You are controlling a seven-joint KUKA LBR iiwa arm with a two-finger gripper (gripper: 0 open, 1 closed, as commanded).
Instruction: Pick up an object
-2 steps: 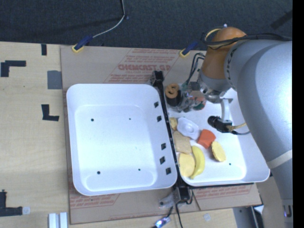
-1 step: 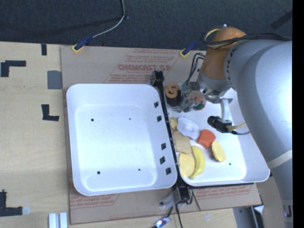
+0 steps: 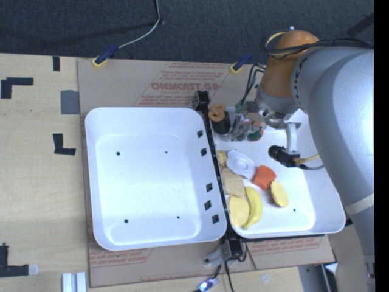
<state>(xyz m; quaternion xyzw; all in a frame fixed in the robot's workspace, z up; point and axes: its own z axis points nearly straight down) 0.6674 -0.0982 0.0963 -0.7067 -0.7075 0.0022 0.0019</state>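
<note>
The right bin (image 3: 316, 215) holds several toy food pieces: a yellow banana (image 3: 256, 207), a round yellow piece (image 3: 238, 210), a tan slab (image 3: 232, 182), an orange-red piece (image 3: 264, 177), a yellow-brown oval piece (image 3: 279, 194) and a clear white item (image 3: 240, 162). My gripper (image 3: 245, 127) hangs low over the back left corner of this bin, behind the pile and apart from it. Its tip is dark and cluttered.
The left white bin (image 3: 97, 163) lies beside the right one, with a black divider strip (image 3: 209, 163) between them. A small brown and black object (image 3: 217, 117) sits at the divider's far end. The grey arm (image 3: 340, 114) covers the right side.
</note>
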